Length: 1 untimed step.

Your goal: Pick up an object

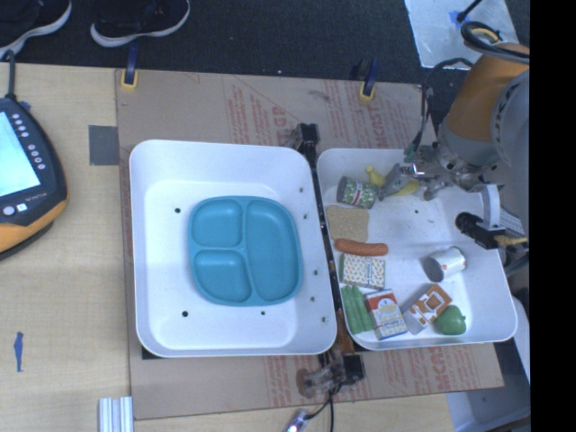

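Green pepper (451, 319) sits clear; arm (490, 106) hides bin's (504, 327) far corner.

The arm (490, 97) is cut off at the right, its claw (416, 171) too blurred against the right bin's (504, 327) far corner to tell how its fingers stand, while the small boxes' (387, 313) labels are too small to read and the handheld controller (22, 174) runs off the left edge.
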Tool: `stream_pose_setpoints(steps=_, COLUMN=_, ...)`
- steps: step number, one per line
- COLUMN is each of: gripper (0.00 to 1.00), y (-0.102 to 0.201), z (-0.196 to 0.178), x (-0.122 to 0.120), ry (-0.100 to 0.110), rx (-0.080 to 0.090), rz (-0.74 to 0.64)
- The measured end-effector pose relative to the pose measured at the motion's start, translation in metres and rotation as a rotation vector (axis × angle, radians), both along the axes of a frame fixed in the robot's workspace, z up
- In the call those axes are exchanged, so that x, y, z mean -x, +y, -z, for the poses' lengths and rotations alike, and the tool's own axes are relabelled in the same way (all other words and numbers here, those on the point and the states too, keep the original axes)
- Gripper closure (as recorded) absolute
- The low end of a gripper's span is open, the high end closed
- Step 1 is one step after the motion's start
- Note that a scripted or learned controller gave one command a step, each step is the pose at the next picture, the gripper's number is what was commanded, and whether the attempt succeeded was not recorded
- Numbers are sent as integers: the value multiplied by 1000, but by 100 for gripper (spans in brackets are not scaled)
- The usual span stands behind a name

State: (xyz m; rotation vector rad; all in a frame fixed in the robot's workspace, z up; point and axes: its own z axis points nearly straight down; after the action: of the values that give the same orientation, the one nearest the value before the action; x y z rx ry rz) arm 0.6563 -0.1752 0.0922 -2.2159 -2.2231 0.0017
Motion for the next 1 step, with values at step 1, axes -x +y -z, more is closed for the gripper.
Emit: stream_pose_setpoints(steps=1, gripper=0, y=57, z=-2, x=1, ry=-2, rx=13, rz=4)
